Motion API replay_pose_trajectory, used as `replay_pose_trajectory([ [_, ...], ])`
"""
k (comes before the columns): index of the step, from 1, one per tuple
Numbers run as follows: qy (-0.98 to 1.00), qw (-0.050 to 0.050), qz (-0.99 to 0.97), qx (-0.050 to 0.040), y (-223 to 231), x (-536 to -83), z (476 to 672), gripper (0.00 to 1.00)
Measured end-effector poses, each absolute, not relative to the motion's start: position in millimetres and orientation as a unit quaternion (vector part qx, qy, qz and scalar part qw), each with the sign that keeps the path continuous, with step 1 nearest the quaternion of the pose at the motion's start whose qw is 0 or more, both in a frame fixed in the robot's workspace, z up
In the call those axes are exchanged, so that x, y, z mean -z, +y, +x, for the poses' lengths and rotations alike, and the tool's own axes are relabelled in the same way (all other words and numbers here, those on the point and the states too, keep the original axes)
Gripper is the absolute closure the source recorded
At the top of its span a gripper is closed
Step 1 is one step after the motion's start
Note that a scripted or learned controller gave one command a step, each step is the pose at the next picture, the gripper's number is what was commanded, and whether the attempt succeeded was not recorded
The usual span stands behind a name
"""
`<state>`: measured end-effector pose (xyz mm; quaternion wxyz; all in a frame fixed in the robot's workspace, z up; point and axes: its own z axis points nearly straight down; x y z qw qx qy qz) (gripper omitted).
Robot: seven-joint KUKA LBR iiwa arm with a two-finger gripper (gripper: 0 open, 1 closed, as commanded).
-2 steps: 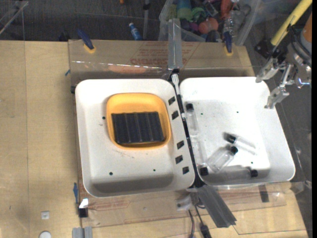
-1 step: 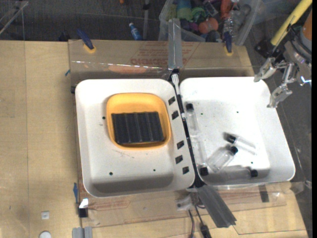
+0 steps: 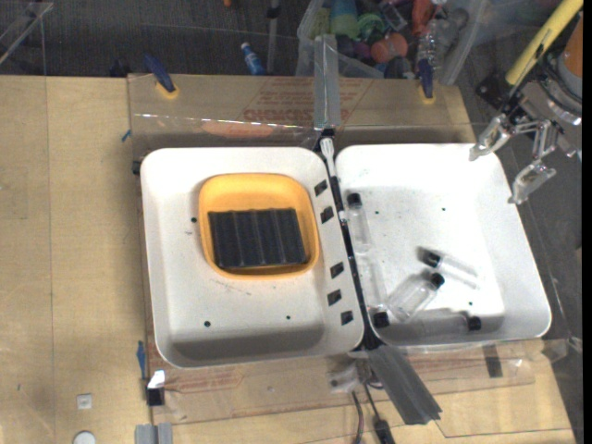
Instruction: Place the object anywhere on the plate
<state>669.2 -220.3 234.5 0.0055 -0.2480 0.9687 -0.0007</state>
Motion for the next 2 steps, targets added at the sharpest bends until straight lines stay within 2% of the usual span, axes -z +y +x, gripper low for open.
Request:
replay_pose_trajectory([
  [2, 0.890, 0.005, -0.457, 0.0016, -214.0, -238.1, 669.7, 0.00],
])
